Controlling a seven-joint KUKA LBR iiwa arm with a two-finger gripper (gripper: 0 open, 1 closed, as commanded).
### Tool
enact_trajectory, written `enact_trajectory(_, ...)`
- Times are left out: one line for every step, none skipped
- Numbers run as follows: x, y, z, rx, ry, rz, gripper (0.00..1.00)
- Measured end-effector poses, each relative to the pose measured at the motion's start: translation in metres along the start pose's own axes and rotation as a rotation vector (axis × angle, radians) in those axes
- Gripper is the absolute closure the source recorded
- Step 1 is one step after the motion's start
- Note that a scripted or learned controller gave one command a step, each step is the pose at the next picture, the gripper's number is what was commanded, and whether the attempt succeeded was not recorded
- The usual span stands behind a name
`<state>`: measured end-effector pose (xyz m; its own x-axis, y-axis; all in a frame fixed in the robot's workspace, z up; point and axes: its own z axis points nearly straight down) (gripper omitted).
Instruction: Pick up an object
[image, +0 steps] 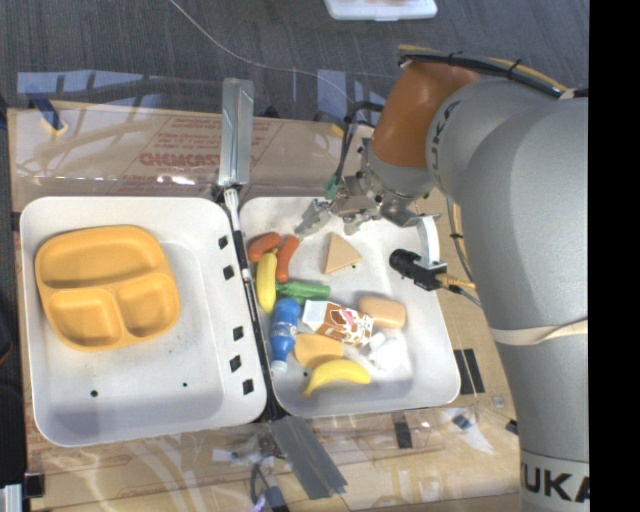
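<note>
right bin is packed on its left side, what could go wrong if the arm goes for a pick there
1. The toys crowd together along the right bin's left wall: the hand could nudge a neighbour, such as the upright banana beside the green pepper, rather than isolate one.
2. The blue bottle lies against the divider, leaving little room for a finger on that side.
3. The small carton rests on other items, so it may slide when touched.

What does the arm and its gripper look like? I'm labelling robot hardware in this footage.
A thick, rounded grey arm with an orange band above the wrist and black "KUKA" lettering low on its body. Dark cables run along the top. The small metallic gripper sits at its end.
</note>
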<state>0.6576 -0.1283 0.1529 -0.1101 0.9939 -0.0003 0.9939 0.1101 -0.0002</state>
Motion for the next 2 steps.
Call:
enact_trajectory(-0.011, -0.012, 0.051, -0.014, -0.003, -0.079, 0.00)
enact_trajectory(-0.008, -0.024, 0.049, -0.022, -0.010, -0.193, 0.00)
